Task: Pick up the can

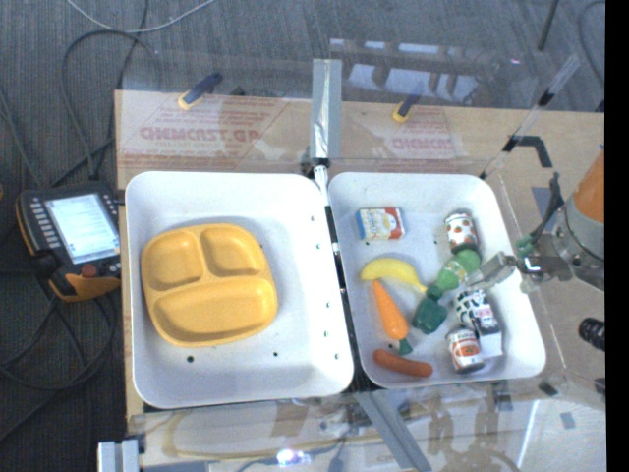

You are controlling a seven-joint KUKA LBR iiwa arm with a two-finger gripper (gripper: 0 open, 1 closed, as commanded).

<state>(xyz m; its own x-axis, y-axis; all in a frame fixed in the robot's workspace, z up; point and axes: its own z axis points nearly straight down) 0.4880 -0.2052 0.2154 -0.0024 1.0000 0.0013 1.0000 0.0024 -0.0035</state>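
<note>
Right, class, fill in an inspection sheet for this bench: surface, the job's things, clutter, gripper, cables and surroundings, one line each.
Surface: two shallow white bins side by side, left bin and right bin.
Job's things: two small red-and-white cans in the right bin, far can and near can, both free.
Clutter: yellow divided plastic tray in the left bin; banana, carrot, sausage, green bottle, small white carton, black-and-white carton in the right.
Gripper: gripper over the right bin's right side, holding nothing visible.
Cables: black cables on the floor, left.
Surroundings: handheld control pendant left of the bench; grey carpet.
</note>
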